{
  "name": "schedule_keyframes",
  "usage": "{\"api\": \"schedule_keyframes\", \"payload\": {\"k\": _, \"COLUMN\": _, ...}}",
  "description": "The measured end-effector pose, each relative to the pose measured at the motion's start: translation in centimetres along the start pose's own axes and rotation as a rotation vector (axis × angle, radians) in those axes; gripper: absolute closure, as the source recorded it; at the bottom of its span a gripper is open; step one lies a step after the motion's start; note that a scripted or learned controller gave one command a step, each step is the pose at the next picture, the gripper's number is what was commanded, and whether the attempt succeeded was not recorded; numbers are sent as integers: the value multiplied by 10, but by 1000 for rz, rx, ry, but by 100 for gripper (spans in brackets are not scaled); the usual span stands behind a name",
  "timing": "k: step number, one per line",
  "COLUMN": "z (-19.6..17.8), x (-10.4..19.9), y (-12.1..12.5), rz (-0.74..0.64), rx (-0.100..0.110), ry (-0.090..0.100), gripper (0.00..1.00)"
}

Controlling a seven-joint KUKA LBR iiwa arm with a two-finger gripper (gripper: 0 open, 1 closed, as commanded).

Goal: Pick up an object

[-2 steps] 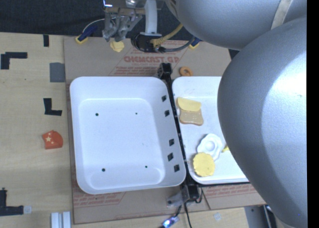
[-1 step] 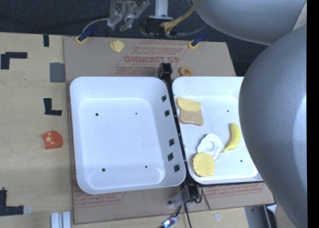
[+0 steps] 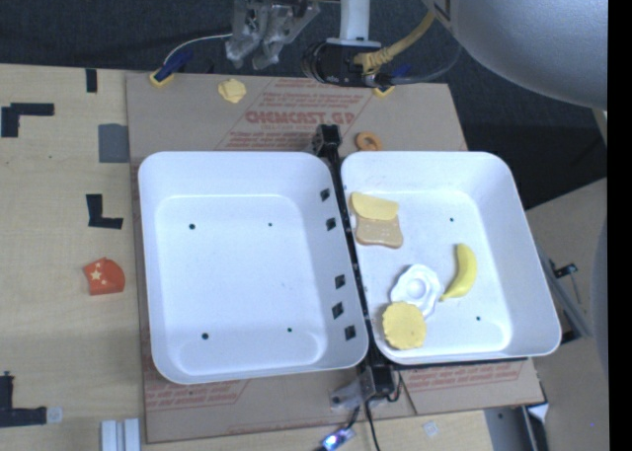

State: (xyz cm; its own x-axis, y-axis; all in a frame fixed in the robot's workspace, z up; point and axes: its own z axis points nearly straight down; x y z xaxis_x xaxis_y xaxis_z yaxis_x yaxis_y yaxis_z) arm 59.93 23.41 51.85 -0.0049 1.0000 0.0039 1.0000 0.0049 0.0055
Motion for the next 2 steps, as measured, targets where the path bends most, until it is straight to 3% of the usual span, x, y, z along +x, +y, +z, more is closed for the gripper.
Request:
{"api": "schedule_keyframes", "payload": {"k": 1, "z": -19, "x": 1, "y": -87, "rz": -2, "rx": 6, "ry": -1, "gripper": 100}}
{"api": "schedule_keyframes", "payload": {"k": 2, "z": -16, "x": 0, "y": -83, "rz": 3, "rx": 7, "ry": -5, "gripper": 0}}
